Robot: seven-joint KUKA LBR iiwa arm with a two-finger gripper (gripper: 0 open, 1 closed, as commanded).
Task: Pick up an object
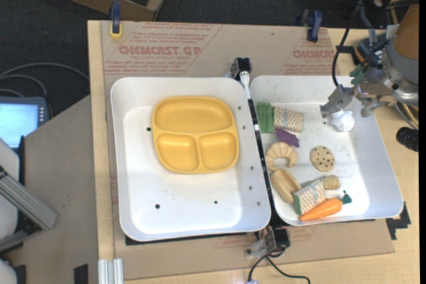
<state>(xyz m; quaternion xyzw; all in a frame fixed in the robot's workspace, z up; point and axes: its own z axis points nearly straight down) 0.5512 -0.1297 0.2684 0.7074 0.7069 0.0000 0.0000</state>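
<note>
We see two shallow white bins side by side on the tabletop (166, 50), which is covered by a brown sheet with red print. The left bin (133, 203) holds a yellow divided plate (195, 133), lying flat toward its upper half.

The right bin (379, 163) holds the toy foods. Along its left side lie a green piece (265, 118), a patterned packet (289, 119) just beside it, a small purple piece (287, 137) and a croissant (283, 155). A chocolate-chip cookie (323, 158) sits near the bin's middle. Toward the lower edge we find a bread roll (285, 184), a second patterned packet (310, 195) and an orange carrot (323, 208), close together.

The gripper (341, 106) reaches in from the right and hangs over the upper right part of the right bin. Just below it is a small white object (343, 122), which seems to touch the fingers; we cannot tell whether they are spread or closed, nor whether they grip it.
</note>
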